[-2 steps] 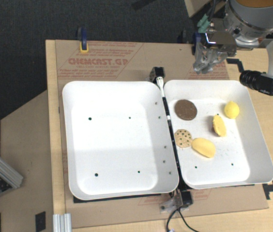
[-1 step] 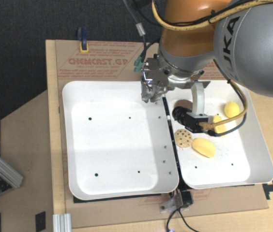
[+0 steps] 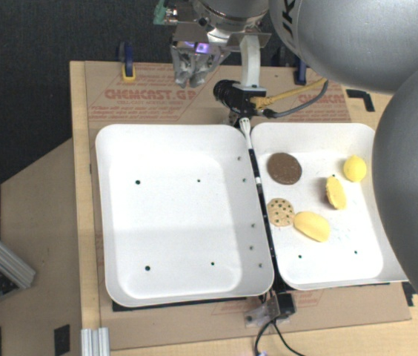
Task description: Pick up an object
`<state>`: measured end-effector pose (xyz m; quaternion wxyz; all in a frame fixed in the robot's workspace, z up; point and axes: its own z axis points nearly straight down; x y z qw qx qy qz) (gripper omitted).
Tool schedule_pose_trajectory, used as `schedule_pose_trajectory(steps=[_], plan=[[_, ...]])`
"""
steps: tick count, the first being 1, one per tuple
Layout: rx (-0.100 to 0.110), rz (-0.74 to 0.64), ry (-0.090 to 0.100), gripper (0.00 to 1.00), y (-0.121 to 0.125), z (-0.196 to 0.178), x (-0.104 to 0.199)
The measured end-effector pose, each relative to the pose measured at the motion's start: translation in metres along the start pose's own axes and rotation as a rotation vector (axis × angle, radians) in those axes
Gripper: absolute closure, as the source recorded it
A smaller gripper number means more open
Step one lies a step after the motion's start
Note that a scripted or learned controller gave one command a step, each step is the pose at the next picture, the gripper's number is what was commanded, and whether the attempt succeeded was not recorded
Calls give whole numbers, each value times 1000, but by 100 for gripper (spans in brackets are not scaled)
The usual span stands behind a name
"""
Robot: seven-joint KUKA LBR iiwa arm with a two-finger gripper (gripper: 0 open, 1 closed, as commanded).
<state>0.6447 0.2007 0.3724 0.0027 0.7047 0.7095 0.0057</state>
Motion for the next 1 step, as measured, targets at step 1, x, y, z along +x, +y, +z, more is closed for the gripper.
schedule_pose_trajectory(steps=[1], plan=[[15, 21, -10, 100, -8, 12, -137]])
